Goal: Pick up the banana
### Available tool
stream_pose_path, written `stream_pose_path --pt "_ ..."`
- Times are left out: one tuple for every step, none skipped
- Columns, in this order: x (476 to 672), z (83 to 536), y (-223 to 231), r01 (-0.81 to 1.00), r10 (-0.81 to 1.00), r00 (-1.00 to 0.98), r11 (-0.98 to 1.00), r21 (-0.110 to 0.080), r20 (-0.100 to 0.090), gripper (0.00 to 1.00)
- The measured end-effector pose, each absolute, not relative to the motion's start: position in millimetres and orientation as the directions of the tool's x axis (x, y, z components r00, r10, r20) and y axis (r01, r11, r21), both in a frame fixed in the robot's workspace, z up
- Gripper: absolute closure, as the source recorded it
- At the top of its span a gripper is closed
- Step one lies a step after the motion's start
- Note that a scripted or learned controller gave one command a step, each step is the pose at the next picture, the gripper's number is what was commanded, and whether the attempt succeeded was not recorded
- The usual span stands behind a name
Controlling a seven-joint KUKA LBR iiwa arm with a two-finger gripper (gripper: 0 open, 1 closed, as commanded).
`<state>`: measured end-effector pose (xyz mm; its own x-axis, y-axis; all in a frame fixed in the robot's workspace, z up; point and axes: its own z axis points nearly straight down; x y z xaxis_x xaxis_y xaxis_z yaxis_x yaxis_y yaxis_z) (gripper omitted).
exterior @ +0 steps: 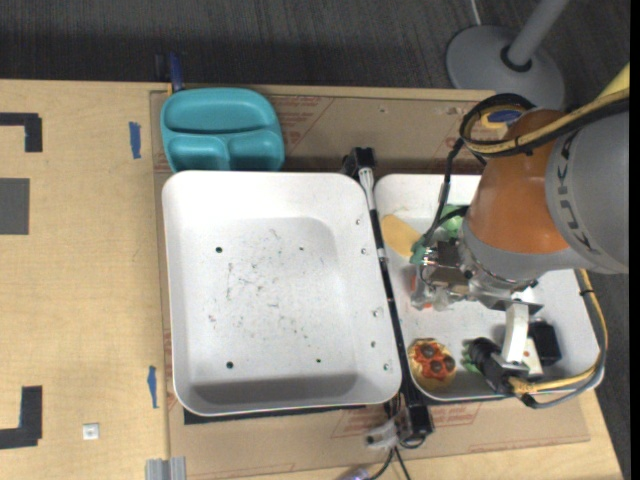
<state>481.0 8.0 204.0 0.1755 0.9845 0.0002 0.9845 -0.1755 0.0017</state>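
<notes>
The gripper (432, 280) hangs low in the right bin (590, 340), but the arm (540, 208) covers its fingers, so I cannot tell how far open they are or whether anything is between them. Just to its left and a little farther back, near the bin's left wall, lies the banana (397, 235), a pale yellow piece with its right part hidden under the arm. It is probably light, smooth and a bit slippery, and best pinched across the narrow width at its middle.
</notes>
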Motion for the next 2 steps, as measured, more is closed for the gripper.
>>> stream_pose_path --pt "481.9 213.9 8.4 0.985 0.985 0.174 -0.174 0.003 0.0 1.0" --pt "478.6 165.6 103.5 0.944 0.944 0.33 -0.33 -0.005 0.0 1.0"
